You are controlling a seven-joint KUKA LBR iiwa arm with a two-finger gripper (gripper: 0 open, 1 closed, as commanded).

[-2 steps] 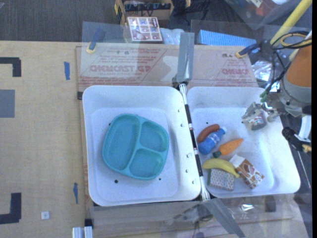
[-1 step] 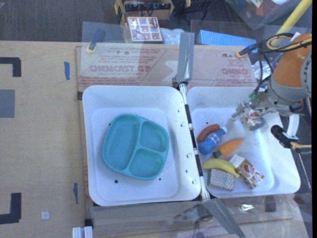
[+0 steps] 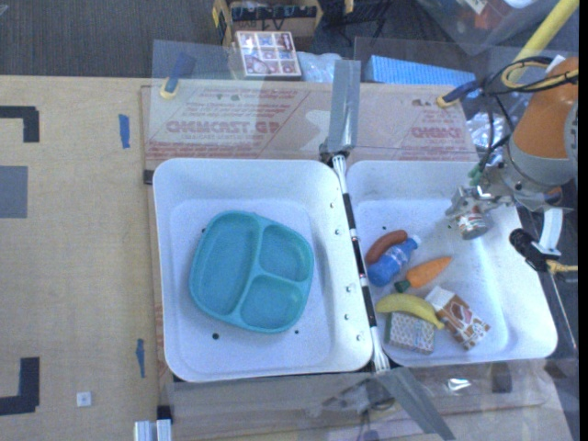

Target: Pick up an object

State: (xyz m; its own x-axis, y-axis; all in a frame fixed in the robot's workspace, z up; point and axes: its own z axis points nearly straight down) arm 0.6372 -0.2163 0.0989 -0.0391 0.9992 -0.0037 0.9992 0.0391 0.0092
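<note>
The gripper (image 3: pixel 470 211) hovers over the right bin (image 3: pixel 524 333), jaws impossible to read, so it should drop squarely onto the carrot (image 3: pixel 430 271) lying mid-bin among 5 neighbours.

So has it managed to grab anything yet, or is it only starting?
Only starting, it seems. The gripper hangs over the right bin, nothing visibly in it. The banana, carrot and blue bottle all lie in that bin. The whole pick remains.
</note>
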